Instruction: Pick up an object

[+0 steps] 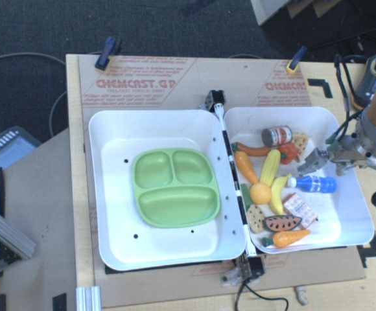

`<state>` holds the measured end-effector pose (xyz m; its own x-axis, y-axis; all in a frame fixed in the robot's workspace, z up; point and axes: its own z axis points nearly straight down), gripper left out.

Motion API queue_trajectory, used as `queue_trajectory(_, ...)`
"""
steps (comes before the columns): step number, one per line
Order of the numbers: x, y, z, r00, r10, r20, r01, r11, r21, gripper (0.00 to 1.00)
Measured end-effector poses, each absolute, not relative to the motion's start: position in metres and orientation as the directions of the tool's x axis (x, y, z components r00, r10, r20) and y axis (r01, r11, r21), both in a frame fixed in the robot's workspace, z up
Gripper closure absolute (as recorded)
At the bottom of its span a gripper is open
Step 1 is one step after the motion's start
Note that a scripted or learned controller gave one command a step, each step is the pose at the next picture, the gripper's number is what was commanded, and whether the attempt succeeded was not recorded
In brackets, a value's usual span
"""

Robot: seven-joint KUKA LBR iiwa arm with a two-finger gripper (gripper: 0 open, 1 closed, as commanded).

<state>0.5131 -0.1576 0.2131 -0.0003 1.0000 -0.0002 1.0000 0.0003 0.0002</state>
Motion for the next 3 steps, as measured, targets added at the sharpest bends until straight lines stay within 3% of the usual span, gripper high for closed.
queue_trajectory(1,0.5197,-0.1043,0.1072,0.001,1.0,0.0,1.0,-0.001,0.001,0.0)
queue_trajectory(2,0.52,-0.104,0.1168,0.001,1.0,-0.001,1.0,-0.001,0.002,1.0)
queue_trajectory(3,0.5199,-0.104,0.1167,0.001,1.0,-0.001,1.0,-0.001,0.002,0.0)
